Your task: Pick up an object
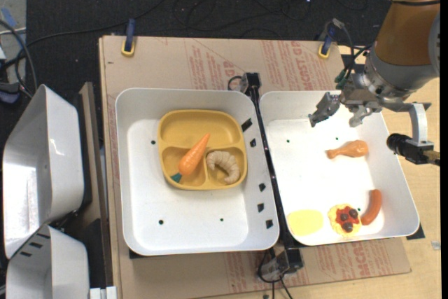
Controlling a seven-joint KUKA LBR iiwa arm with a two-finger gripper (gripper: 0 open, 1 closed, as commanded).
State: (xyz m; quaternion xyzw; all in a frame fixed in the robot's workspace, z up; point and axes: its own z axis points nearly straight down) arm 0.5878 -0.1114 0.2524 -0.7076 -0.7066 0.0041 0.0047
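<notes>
Drumstick [348, 150] just below seemingly open, empty end effector [339, 113]

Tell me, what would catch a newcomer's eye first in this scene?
Probably the yellow divided plate in the left bin, with a carrot and a shrimp lying in its compartments. Next, the grey and orange arm reaching in from the right, its gripper open over the right bin, where a chicken drumstick and a sausage lie.
</notes>
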